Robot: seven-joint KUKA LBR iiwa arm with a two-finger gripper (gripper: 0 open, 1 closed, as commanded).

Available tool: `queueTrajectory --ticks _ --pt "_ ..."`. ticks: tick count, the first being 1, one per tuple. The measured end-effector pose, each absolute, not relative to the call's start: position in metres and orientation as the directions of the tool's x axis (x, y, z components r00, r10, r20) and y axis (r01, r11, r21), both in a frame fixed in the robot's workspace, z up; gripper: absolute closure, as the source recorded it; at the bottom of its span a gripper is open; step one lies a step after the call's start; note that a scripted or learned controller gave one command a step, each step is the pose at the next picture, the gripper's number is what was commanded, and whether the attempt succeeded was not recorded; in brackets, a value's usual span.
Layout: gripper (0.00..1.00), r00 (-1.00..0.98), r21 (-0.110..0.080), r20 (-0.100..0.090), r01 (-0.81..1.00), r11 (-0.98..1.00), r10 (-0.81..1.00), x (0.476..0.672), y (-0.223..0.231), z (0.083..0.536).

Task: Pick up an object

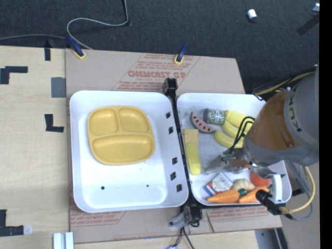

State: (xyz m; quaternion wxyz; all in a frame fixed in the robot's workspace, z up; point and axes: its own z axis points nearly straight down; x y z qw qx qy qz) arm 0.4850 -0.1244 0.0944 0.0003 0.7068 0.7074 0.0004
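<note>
While the gripper (224, 160) hangs low in the right bin (220, 100), it could easily miss its pick. The toys there lie packed close, so it might bump one and push it away, or nip two at once. It could also slide off something round and come up with nothing. I cannot tell if the gripper is apart or together, because it is small and grey against the grey floor of the bin. I see nothing held in it.

The gripper sits near the middle of the right bin, just right of a yellow corn cob (193, 157) that lies along the bin's left wall. That corn looks like the closest thing to grab, I think, though I can't be sure what it is going for. Far from me in that bin are a dark red slice (202, 123), a green can (215, 116) and some yellow bananas (232, 127). Near me are a small card packet (221, 182), an orange carrot (224, 196), a pale round thing (243, 184) and something red (259, 180) partly under the arm (282, 128).

The left bin (83, 154) holds one thing, a yellow plate (121, 135) with three sections and no food on it. It lies in the far half of the bin. Both bins rest on a sheet of brown cardboard (150, 74) on the bench (28, 160).
</note>
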Motion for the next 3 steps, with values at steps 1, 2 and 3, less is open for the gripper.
queueTrajectory --ticks 1,2,3 --pt "1.00 -0.002 -0.001 0.002 1.000 0.002 1.000 0.4851 -0.1234 0.1030" --pt "0.00 -0.002 -0.001 0.002 1.000 0.002 1.000 0.4851 -0.1233 0.1029" --pt "1.00 -0.003 -0.003 0.004 1.000 0.004 1.000 0.4853 -0.1221 0.1114"
